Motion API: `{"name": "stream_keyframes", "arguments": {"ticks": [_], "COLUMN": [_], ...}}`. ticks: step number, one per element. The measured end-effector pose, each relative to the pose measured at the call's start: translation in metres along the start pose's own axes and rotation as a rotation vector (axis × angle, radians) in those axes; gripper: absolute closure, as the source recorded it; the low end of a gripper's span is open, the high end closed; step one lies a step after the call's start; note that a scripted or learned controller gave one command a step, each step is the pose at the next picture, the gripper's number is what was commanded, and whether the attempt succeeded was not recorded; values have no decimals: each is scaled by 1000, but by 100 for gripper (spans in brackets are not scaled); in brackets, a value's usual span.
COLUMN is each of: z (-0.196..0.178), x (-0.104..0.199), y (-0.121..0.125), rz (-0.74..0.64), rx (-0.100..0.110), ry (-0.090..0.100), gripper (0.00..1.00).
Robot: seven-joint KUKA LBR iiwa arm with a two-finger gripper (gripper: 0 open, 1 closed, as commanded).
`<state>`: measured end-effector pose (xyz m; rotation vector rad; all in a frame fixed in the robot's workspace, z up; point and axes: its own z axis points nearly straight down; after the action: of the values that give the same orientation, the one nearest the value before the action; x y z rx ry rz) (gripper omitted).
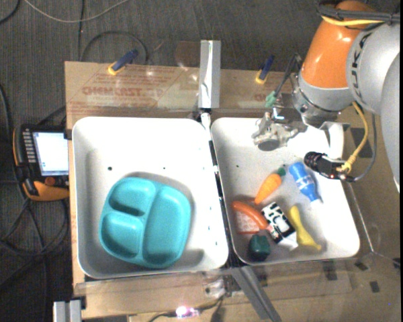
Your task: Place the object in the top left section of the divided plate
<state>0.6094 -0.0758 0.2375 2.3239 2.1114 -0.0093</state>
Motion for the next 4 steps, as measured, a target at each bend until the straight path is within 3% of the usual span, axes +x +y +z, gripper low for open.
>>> {"name": "stream_keyframes", "arguments": {"ticks": [1,2,3,4], "z": [-8,20,-57,53], "x": [1,56,116,191], "y": [0,-57,-36,-126], "rz": [-2,-314,-399,-390], "rx": [3,0,-3,3], "ry": [-1,6,5,5], "gripper": [100,100,100,100]}}
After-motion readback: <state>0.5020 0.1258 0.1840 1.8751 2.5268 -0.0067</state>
